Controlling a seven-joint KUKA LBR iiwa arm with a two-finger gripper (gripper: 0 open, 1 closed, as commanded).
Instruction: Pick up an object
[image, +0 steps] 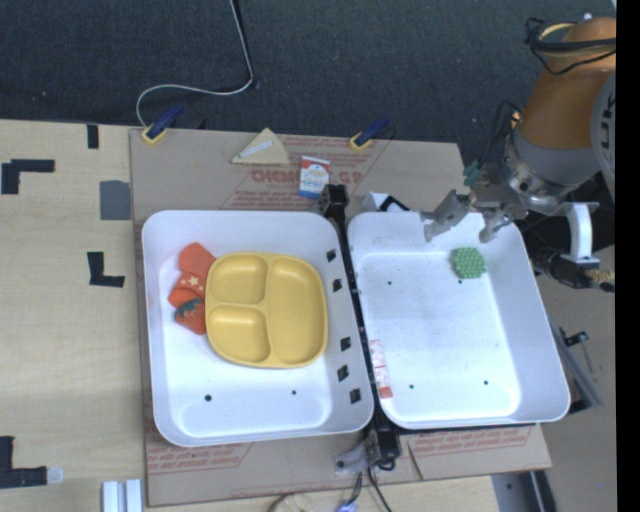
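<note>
A small green bumpy ball (467, 262) lies in the right bin (450, 330), near its far right corner. My gripper (463, 223) hangs just above and behind the ball, fingers (440, 218) spread apart, open, with nothing between them. In the left bin (190, 400) a yellow divided plate (268, 308) lies beside an orange-red toy (190, 287) at its left edge.
A small red and white carton (314, 178) and a tan wedge (263, 150) sit on the cardboard behind the bins. Black clips (336, 200) join the bins at the middle. The grey and orange arm (565, 90) comes in from the upper right.
</note>
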